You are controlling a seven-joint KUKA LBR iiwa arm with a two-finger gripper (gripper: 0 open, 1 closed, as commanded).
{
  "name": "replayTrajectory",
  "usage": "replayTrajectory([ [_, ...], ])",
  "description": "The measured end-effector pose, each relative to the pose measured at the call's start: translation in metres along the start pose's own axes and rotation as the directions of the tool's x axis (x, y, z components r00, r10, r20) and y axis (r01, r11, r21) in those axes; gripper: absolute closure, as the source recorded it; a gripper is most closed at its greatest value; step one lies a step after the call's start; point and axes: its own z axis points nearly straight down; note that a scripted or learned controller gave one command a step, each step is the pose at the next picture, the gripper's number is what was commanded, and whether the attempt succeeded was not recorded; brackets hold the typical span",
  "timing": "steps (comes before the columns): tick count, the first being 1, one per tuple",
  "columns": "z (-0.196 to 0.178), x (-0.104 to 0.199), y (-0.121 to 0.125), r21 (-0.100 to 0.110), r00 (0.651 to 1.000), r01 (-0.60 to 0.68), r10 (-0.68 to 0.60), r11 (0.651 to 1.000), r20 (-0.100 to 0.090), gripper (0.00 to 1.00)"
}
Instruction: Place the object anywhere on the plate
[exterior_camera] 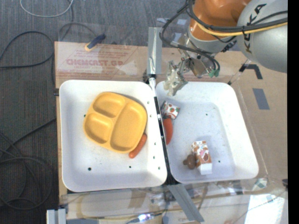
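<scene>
While the grey arm (261,17) with its orange band reaches in from the right, we see its pincer (174,82) hanging over the far left corner of the right bin (233,125), close to the seam between the two bins. We cannot tell whether it is spread or pressed together, and we see nothing pinched in it.

Below the pincer, toward the near side and against the right bin's left wall, lies a small red-and-white carton (170,110), tipped on its side. Just beneath that carton rests a reddish-orange carrot-like piece (167,129), long and narrow, lying along the same wall. Farther from the pincer, toward the near right part of that bin, stands a white carton with red print (202,156), and a small brown lump (189,161) touches its left side.

Left of the pincer and nearer to us, in the left bin (74,171), sits the yellow plate (115,121), rounded and split into three compartments, turned at an angle. An orange sausage-shaped piece (138,146) lies against the plate's near right edge, on the bin floor rather than on the plate. It is smooth, slim and slightly curved.
</scene>
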Motion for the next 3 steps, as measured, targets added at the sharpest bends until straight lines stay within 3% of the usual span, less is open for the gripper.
replayTrajectory([
  [1,-0.008,-0.002,0.001,-0.006,1.000,-0.002,0.002,1.000,0.005,1.00],
  [2,0.069,0.059,0.017,-0.003,0.999,-0.051,0.051,0.999,-0.002,1.00],
  [3,0.068,0.008,-0.021,-0.003,0.997,-0.079,0.079,0.997,0.001,1.00],
])
